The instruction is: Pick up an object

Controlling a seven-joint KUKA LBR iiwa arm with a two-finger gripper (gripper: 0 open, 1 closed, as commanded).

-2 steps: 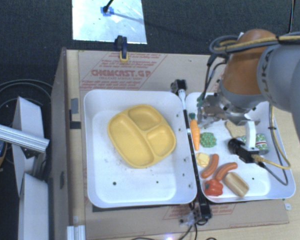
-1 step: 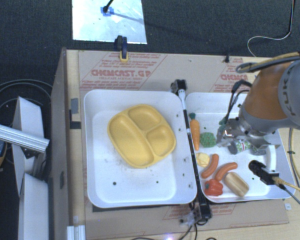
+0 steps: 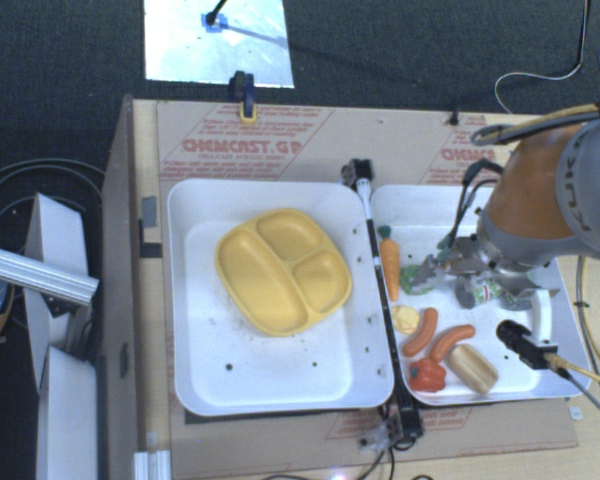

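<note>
Pincer in right bin, touching green veg; can't tell open or clenched.

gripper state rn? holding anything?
Gripper: low in the right bin, next to the green toy. Cannot be told whether it is open, closed, or holding anything.

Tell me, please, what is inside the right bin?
The right bin holds a carrot, a green piece, two sausages, a red piece and a bread roll. The arm covers its far right part.
</note>
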